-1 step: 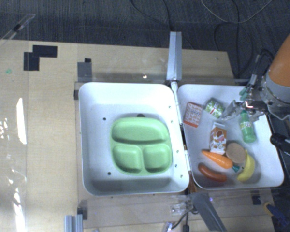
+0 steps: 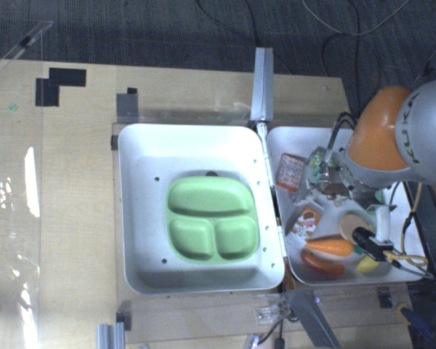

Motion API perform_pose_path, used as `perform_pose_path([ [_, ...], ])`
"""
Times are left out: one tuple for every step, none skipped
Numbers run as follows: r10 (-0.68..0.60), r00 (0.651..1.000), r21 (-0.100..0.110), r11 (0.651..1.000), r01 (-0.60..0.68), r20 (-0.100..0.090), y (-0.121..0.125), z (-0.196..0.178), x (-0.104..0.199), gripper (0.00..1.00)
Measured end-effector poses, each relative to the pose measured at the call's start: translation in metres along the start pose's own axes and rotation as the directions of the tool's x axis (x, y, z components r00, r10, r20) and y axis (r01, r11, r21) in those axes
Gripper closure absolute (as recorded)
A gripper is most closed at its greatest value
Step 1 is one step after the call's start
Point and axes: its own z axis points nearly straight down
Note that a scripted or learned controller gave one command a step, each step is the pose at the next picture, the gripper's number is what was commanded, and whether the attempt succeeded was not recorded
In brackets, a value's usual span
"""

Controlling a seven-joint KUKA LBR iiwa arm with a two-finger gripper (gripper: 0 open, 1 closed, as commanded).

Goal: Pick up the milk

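Gripper [image 2: 327, 182] poised low over the right white bin [image 2: 276, 142], near its centre.
Small orange-and-white milk carton [image 2: 306, 222] lies just beside the fingers, below and slightly left in the view, its long axis tilted slightly off vertical; whether the fingers are spread or closed cannot be told. Green divided tray [image 2: 211, 219] sits well apart, leftward.

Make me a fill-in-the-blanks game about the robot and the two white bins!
1. The green tray has ____ compartments.
2. The green tray lies in the ____ bin.
3. The carrot lies in the ____ bin.
4. The band above the arm's wrist is ____.

Missing words: three; left; right; orange
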Motion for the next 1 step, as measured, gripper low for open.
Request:
perform_pose_path([
  [0.0, 1.0, -0.005, 1.0, 0.0, -0.001, 0.0018, -0.011, 0.0009, 1.0],
])
